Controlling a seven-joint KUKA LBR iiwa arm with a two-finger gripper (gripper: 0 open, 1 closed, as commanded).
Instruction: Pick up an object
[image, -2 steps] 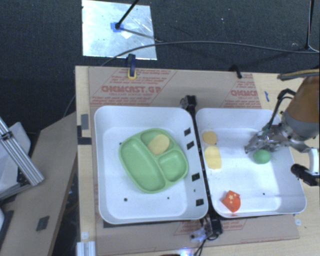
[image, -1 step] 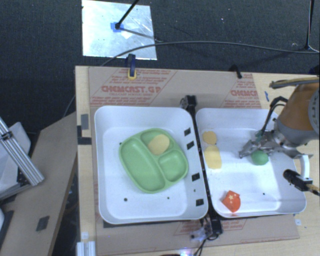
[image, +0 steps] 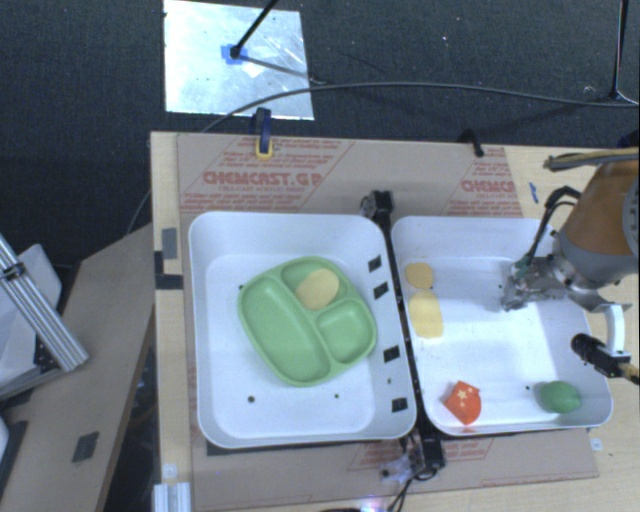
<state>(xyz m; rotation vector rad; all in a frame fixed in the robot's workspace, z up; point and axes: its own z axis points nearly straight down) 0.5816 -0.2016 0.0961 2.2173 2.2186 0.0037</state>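
Observation:
The right bin (image: 500, 240) holds a round yellow piece (image: 419, 275) and a longer pale yellow piece (image: 427, 315) near its left wall. A red piece (image: 463, 401) lies at its front, and a green oval piece (image: 559, 396) sits in its front right corner. The left bin (image: 230, 400) carries a green divided plate (image: 300, 330) with a yellow piece (image: 319, 289) in its top compartment. My gripper (image: 517, 291) hangs over the right bin's middle right, apart from every piece and nearest the two yellow ones to its left.
The grey arm with its orange band (image: 605, 215) comes in from the right over the right bin's far right corner. A black divider with clips (image: 395, 320) runs between the bins. Cardboard (image: 300, 175) lies under both bins.

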